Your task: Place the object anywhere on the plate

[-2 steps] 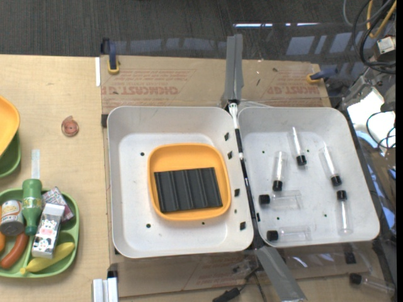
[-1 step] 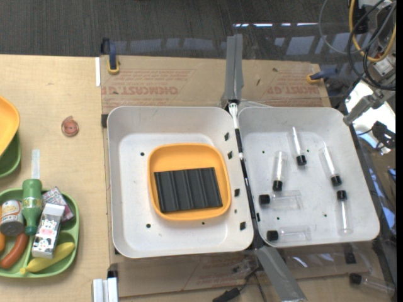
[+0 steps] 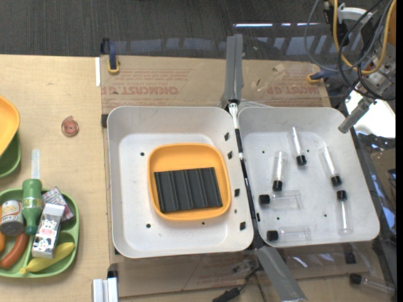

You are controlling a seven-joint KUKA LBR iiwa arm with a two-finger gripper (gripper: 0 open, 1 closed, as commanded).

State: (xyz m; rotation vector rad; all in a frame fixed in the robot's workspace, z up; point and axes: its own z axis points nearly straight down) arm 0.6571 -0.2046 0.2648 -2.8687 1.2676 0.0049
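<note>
Clear tubes point(image 3: 278, 170) with black caps lie scattered in the right bin point(image 3: 359, 168), awaiting pickup; the orange plate point(image 3: 189, 157) sits centre-left as target. Gripper point(image 3: 352, 117) at upper right; finger state cannot be told.

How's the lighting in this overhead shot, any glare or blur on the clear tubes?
In the camera view, lighting is even and soft, with faint shadows; the clear tubes nearly vanish against the white right bin, only their black caps standing out; the orange plate is sharp.

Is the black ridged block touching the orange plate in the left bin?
Touching. The camera view shows the black ridged block lying flat inside the orange plate, with orange rim showing all around it.
</note>
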